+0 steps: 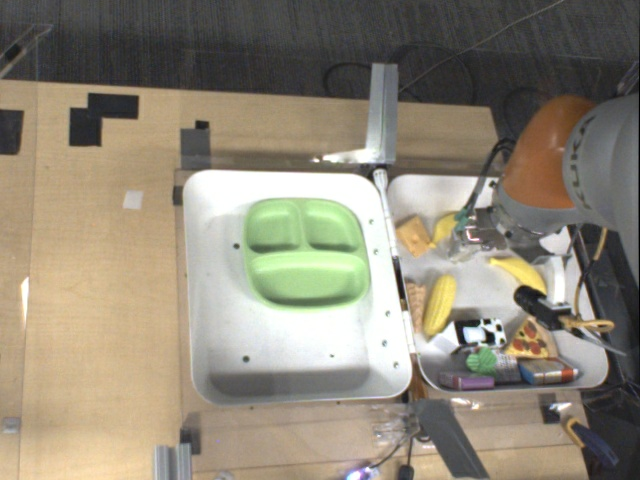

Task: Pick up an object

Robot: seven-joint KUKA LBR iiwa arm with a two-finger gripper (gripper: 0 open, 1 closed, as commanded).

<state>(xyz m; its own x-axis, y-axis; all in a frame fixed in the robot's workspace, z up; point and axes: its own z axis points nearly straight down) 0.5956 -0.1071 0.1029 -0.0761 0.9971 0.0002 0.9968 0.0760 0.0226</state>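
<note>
Gripper (470, 230) low in the right bin (590, 373), at its far part, beside a small yellow piece (444, 230); whether clamped or spread, impossible to tell. Banana (519, 272) just right, corn cob (438, 304) nearer. Best to centre over one item, descend straight, close firmly, avoid the bin wall.

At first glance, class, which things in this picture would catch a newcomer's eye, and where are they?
The bright green divided plate lies in the middle of the left bin. The grey arm with its orange band reaches in from the right over the right bin, which holds a clutter of small things, among them a corn cob and a banana.
</note>
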